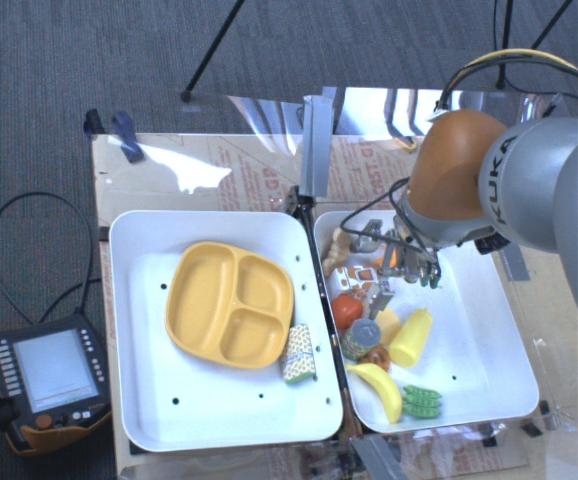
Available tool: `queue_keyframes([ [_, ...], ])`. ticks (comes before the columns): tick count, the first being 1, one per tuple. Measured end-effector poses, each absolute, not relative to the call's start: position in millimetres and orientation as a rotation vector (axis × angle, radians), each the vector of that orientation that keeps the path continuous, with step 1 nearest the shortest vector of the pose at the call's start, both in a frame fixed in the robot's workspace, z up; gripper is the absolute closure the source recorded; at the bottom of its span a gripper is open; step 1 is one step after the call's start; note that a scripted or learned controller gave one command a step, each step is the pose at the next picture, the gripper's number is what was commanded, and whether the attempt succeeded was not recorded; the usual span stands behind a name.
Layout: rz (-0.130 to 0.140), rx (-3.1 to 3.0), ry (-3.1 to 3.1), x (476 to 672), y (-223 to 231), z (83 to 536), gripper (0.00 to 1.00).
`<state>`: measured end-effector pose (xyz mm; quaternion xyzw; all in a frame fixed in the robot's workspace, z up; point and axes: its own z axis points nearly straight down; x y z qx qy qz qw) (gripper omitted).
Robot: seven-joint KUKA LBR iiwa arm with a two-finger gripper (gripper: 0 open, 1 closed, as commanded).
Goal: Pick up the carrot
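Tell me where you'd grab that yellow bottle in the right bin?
Probably across the yellow bottle's wide body, from above. It lies tilted, narrow cap end up-right. The side toward the bin's open floor is free; other toys crowd its left.

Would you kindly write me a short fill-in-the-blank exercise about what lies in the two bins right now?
1. The yellow divided plate lies in the ____ bin of the camera view.
2. The banana lies beside a ____ toy near the right bin's front edge.
3. The plate has ____ compartments.
4. The gripper hangs over the ____ bin.

Missing words: left; green; three; right
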<state>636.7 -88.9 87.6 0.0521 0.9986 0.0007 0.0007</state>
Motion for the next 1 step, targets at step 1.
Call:
queue_keyframes([
  [1, 0.000, 0.152, 3.133, 638.2, -86.6, 98.2, 1.00],
])
